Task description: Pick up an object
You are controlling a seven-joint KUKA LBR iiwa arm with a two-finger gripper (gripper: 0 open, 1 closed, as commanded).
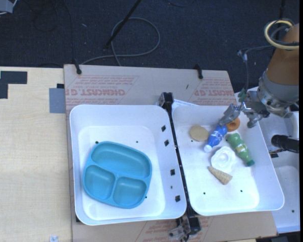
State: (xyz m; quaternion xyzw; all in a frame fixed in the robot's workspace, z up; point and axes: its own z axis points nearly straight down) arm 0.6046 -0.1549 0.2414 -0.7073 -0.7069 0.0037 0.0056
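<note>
The right bin (252,198) holds a small pile of objects: a tan round cookie-like piece (198,133), a blue bottle with a white cap (215,137), a small orange thing (234,124), a green bottle (240,148), a white lump (223,159) and a waffle cone (220,175). My gripper (240,116) hangs over the bin's upper right part, just above the orange thing and the blue bottle's top end. Its two grey fingers are spread apart, with nothing between them.
A blue three-compartment plate (117,174) lies in the left bin (116,116). A black divider (173,155) with clips separates the bins. Cardboard lies under both bins. Cables trail across the dark floor behind, and a black part (289,143) juts in at the right.
</note>
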